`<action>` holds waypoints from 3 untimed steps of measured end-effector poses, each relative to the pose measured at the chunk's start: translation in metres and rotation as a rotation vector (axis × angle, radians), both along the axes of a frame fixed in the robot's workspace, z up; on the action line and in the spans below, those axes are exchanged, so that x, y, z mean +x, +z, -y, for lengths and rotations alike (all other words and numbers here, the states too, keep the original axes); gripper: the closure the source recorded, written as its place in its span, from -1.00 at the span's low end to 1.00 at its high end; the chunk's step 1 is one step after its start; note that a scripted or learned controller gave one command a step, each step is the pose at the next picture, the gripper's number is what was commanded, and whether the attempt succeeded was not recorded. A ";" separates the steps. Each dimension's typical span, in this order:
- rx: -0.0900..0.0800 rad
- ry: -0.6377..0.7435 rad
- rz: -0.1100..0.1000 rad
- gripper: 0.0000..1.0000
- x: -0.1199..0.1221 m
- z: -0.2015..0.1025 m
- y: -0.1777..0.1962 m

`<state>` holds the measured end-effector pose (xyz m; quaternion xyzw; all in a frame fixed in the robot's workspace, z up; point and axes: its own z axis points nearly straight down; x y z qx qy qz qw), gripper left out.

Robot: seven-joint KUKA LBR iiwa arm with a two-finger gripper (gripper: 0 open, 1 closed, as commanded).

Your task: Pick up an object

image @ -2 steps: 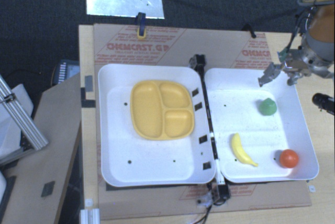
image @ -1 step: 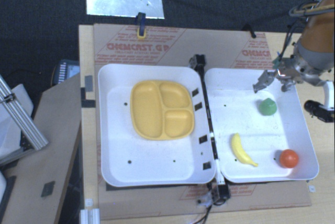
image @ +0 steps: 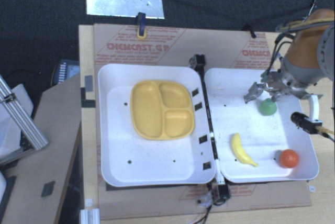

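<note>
The banana (image: 243, 150) and the orange ball (image: 288, 158) are noted nearest the camera, at the front of the right bin (image: 230, 113). The green ball (image: 268, 107) is found further back in that bin, just under the pincer (image: 266, 90), which is seen poised over it at the end of the arm (image: 309, 55). The pincer's fingers appear spread, with nothing pinched between them. A yellow divided plate (image: 161, 110) is recorded in the left bin (image: 112, 129). The green ball is judged light, smooth and prone to rolling; a hold across its widest part, squarely centred, is advised. On the table (image: 136, 42), no other items are logged.
</note>
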<state>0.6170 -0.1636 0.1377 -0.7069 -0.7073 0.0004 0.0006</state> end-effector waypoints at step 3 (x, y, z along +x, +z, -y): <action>-0.002 0.003 0.010 1.00 0.003 -0.001 0.027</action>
